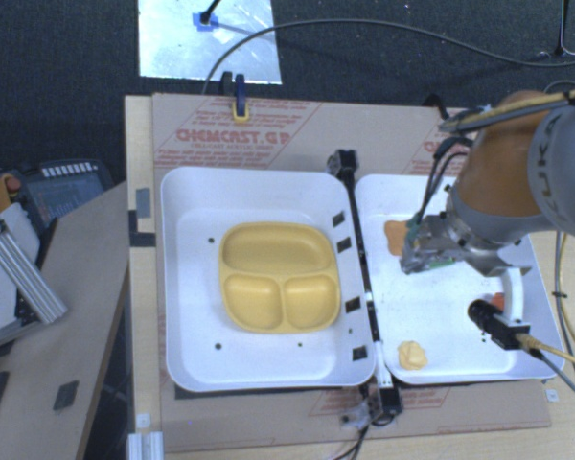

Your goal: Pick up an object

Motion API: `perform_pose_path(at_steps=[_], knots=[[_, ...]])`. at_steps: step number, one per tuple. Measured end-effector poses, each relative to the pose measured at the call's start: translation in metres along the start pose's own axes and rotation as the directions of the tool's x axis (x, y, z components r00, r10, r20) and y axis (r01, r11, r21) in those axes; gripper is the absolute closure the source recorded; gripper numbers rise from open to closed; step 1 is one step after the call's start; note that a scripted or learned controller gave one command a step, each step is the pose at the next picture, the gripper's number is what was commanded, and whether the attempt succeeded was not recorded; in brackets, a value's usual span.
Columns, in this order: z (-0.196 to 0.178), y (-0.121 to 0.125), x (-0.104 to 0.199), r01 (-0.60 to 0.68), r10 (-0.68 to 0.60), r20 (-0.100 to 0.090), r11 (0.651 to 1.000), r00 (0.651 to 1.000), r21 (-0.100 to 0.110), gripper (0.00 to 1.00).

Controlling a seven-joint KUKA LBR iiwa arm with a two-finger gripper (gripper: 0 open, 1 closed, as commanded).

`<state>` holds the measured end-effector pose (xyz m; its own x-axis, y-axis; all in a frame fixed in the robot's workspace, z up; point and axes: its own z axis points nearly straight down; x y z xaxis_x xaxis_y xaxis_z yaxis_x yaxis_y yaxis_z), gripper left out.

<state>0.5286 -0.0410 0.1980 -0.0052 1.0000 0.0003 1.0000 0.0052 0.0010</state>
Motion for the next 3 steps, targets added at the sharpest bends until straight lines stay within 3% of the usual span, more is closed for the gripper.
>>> perform_pose_path(at_steps=[2, 3], knots=[[-0.017, 0.003, 0.087, 0.000, 0.000, 0.000, 1.000, 1.000, 0.000, 1.00], [-0.022, 0.009, 0.149, 0.002, -0.002, -0.001, 1.000, 1.000, -0.001, 1.00]])
